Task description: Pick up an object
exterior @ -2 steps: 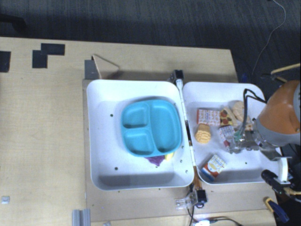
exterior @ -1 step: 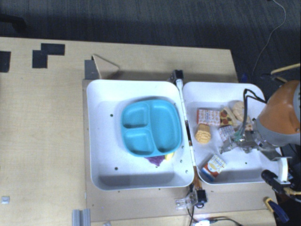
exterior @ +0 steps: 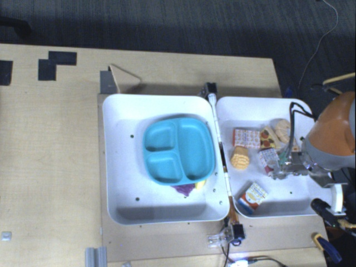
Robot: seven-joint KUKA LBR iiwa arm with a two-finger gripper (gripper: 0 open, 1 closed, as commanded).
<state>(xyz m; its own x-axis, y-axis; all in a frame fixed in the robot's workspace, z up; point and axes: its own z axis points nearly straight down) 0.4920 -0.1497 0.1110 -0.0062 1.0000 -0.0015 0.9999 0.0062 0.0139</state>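
The right bin (exterior: 289,196) holds several small objects. A red and white packet (exterior: 246,138) lies at its back left, with a yellow ridged piece (exterior: 240,159) just in front of it. A tan pastry-like toy (exterior: 282,129) sits further right. A crinkled clear wrapper (exterior: 266,158) lies mid-bin. A small carton (exterior: 253,196) rests tilted against the front left corner. My gripper (exterior: 281,169) is low in the bin, right beside the wrapper's right edge. The arm's orange band (exterior: 336,128) covers the bin's right side.
The left bin (exterior: 119,149) carries a blue divided plate (exterior: 179,149), with a purple scrap (exterior: 185,189) and a bit of yellow poking out under its front edge. A ridge (exterior: 221,149) separates the two bins. Cables and clamps sit at the bench's front edge.
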